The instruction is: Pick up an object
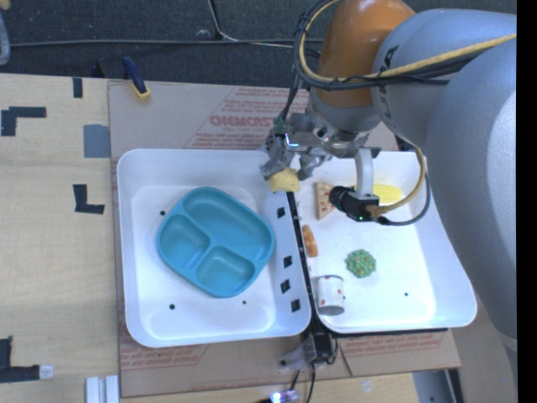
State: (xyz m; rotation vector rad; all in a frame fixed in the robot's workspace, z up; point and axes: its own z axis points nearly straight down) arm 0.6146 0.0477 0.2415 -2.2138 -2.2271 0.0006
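Gripper (284, 168) clamped on small yellow object (285, 180), over divider between left bin (134, 225) and right bin (436, 300). You risk slip: hold looks shallow (object mostly below fingertips). Watch it.

Smooth, glossy white plastic bins (134, 225), a matt blue plastic tray (215, 240), brown cardboard (210, 116) beneath, pale wood bench (50, 267).

A divided plate (216, 240) lies in the left bin (134, 250); the right bin (436, 292) holds a cup (329, 293), broccoli (362, 264) and a cracker (324, 199).
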